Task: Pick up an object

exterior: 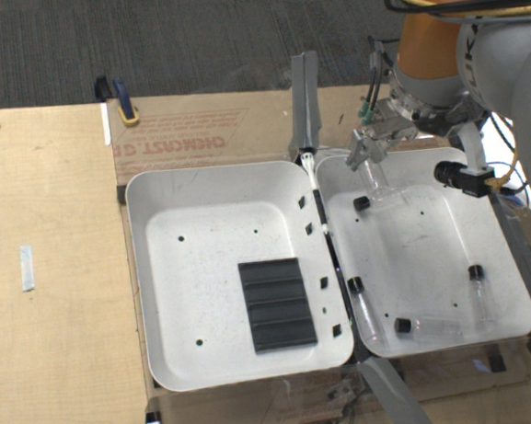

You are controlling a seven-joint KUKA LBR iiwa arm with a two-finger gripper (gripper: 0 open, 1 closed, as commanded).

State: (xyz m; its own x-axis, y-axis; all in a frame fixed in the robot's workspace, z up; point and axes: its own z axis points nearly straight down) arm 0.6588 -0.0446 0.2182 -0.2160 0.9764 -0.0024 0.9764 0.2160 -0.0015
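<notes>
Black ridged block (277,303) near left bin (153,193) front edge, arm (449,43) over right bin (503,232) rear

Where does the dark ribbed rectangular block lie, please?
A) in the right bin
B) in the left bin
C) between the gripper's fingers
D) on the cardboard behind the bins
B: the dark ribbed block lies flat on the floor of the left bin, towards its near right part, well away from the gripper over the right bin.

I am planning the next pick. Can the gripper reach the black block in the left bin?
Probably yes. The black block lies flat and alone, open from above. The gripper is over the right bin.
</notes>
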